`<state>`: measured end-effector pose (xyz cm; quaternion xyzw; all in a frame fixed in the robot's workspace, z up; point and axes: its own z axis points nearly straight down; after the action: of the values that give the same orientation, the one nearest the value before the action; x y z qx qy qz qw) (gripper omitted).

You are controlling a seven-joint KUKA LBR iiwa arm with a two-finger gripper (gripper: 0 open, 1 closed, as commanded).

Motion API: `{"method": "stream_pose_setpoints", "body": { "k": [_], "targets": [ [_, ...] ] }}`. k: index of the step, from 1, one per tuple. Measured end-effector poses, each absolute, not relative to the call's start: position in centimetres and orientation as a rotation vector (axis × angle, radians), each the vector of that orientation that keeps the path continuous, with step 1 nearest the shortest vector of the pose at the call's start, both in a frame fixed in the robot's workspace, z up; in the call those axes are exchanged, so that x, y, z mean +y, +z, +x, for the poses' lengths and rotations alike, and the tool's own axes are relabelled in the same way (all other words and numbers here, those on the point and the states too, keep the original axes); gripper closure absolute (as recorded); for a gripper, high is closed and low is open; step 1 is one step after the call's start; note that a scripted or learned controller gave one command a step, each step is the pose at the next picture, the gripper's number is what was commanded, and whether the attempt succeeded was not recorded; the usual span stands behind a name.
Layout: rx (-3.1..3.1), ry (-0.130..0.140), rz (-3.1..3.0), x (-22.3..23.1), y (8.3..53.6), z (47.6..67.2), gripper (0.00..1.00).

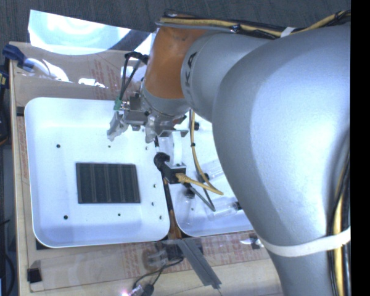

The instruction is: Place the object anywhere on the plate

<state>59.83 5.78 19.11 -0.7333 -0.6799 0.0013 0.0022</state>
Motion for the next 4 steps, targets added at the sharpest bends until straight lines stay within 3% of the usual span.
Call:
{"method": "stream_pose_setpoints", "body": {
  "k": [1,2,3,4],
  "targets": [
    [-2.029,0.008,-2.393,5.1,19.1,51.5,1.00],
    [-1.387,0.008,-2.816,7.4,22.2,52.6,1.00],
    [-0.750,0.013,-3.047,13.4,18.0,47.8,1.00],
    [-0.813,0.009,-3.030,5.5,19.1,47.6,1.00]
  ]
}}
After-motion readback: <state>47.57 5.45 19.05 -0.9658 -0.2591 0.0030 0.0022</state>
